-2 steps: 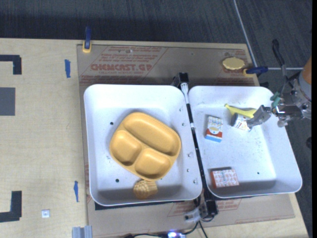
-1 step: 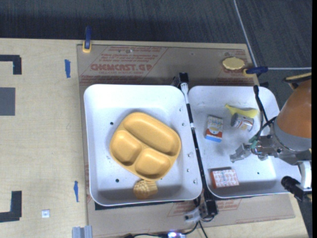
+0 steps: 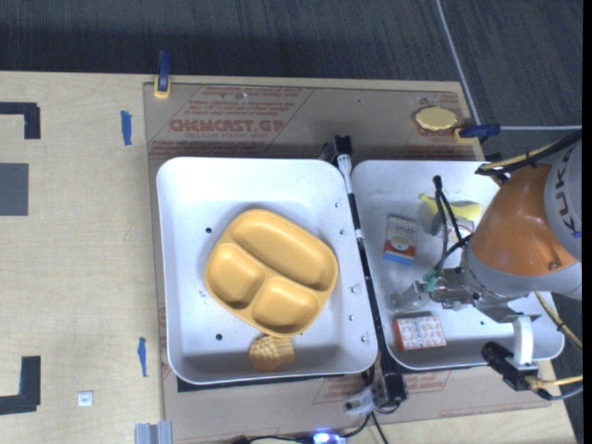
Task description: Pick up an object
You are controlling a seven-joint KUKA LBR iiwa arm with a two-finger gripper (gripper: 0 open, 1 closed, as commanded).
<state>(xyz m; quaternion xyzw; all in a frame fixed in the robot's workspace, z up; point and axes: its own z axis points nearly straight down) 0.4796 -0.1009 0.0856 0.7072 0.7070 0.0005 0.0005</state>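
**While the gripper hangs low in the right bin, its nearest pick lies at six o'clock**

Since the arm enters from three o'clock, its orange band and grey wrist cover the right half of the right bin (image 3: 370, 248), and the gripper (image 3: 427, 289) sits low near that bin's middle. Whether it is spread or pressed together I cannot tell; wrist and cables blur it, and nothing can be seen pinched in it.

Nearest is the small red-and-white packet (image 3: 414, 331), lying flat on the bin floor just beside the gripper at about six o'clock. Its long axis runs roughly from nine to three o'clock, slightly tilted. A second small carton (image 3: 400, 239), white with blue and red print, lies near at about eleven o'clock, its long axis closer to twelve-to-six. Something yellow (image 3: 460, 211) shows at one o'clock, partly behind cables.

In the left bin (image 3: 176, 248), well apart at nine o'clock, rest a yellow divided tray (image 3: 270, 268) and a small tan lump (image 3: 270, 350) at its lower edge.

Judging by nearness, the red-and-white packet is the likeliest target; the fingers would best close across its short side.
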